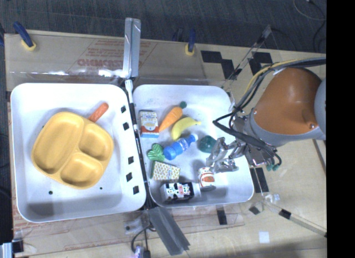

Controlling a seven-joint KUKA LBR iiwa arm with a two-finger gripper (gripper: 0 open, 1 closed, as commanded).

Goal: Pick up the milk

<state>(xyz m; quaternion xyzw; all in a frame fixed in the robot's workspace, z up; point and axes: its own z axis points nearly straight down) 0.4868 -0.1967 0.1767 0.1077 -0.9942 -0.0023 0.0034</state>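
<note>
The milk point(178, 191) lies on its side at the front of the right bin point(166, 91). It is at about 8 o'clock from the tool point(221, 154). I cannot tell the tool's grip.

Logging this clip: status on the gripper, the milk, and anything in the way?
Gripper low in right bin, beside small red-and-white carton. Milk, cow-patterned carton, at bin's near edge, untouched. Nothing on top of it; patterned box close beside.

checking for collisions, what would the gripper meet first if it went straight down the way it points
Likely the small red-and-white carton just below the gripper, though depth is unclear from this slanted view. The cow-print milk lies further left.
</note>
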